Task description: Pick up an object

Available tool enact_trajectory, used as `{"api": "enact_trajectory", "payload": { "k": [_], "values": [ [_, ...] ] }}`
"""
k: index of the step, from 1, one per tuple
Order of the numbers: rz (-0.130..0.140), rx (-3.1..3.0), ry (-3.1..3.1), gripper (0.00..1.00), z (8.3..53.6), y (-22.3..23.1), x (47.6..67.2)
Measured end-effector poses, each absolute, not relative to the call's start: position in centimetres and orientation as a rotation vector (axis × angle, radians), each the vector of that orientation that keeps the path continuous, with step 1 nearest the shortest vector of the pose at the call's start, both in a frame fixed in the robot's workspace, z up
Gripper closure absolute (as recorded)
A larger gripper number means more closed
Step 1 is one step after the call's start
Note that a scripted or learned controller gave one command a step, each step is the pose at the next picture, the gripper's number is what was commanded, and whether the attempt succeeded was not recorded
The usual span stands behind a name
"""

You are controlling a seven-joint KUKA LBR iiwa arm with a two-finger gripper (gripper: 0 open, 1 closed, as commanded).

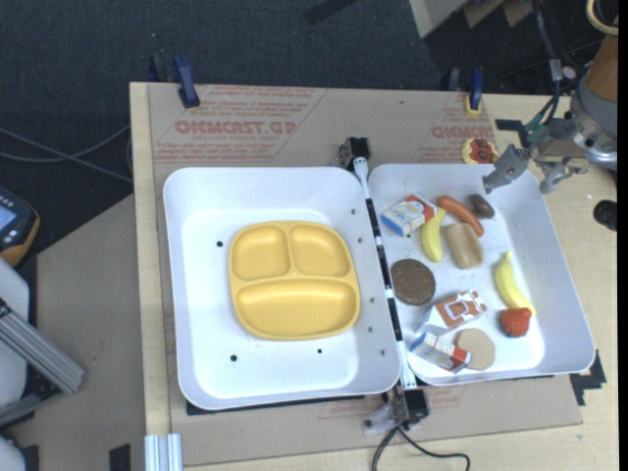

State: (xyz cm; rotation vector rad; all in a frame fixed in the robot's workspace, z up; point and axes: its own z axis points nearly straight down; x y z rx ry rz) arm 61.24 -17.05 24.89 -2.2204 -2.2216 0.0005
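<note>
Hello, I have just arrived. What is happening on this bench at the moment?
A grey robot arm reaches in from the right, and its hand hovers over the far edge of the right white bin, holding nothing visible. That bin contains small toy foods, such as two yellow bananas, a red strawberry and a brown round cookie. The left white bin holds a yellow divided plate.

On the counter [147, 263] two bins sit side by side: the left bin [191, 263] holds a divided plate [292, 279], the right bin [559, 292] scattered toy food.
</note>
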Motion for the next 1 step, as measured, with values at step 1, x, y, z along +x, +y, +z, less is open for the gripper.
{"api": "enact_trajectory", "payload": {
  "k": [1],
  "values": [
    [0.006, -2.22, -2.217, 0.0, 17.38, -19.97, 64.15]
  ]
}}
